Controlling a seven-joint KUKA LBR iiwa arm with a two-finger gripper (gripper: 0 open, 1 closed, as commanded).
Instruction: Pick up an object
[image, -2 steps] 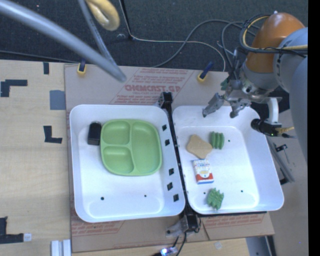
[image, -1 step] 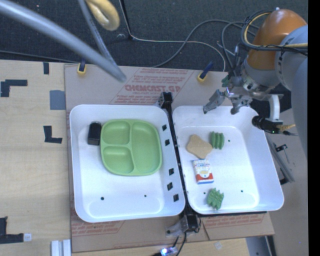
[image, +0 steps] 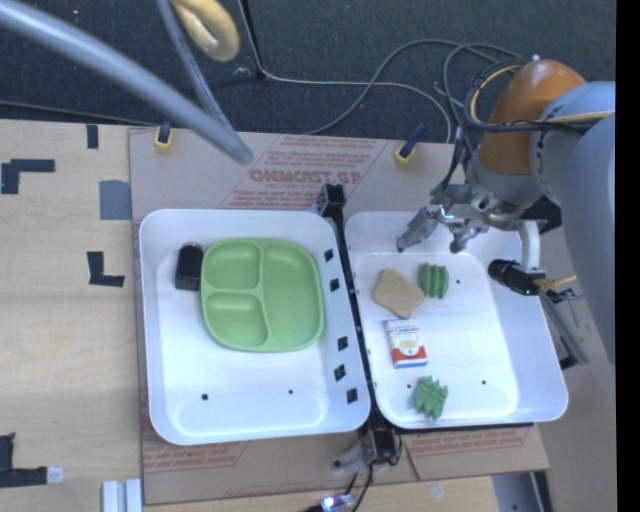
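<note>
Seen from above, the fingers (image: 441, 232) are spread apart with nothing between them, at the far edge of the right bin (image: 520, 375). Just below them lie a green ridged piece (image: 434, 280) and a tan sponge (image: 398, 293). The left bin (image: 170, 390) holds a green divided plate (image: 263, 294).

Arm: we see it reaching in from the right, orange band above the wrist
Gripper (image: 441, 234): we find it spread open above the far edge of the right bin (image: 520, 385), nothing between its fingers
Right bin contents: we count 4 things: a tan sponge-like block (image: 398, 293), a green ridged piece (image: 434, 280) just beside it, a small white and red carton (image: 406, 343), a green leafy toy (image: 430, 397) near the front
Left bin (image: 170, 380): we see a green divided plate (image: 263, 294) with a small black object (image: 188, 267) touching its left edge
</note>
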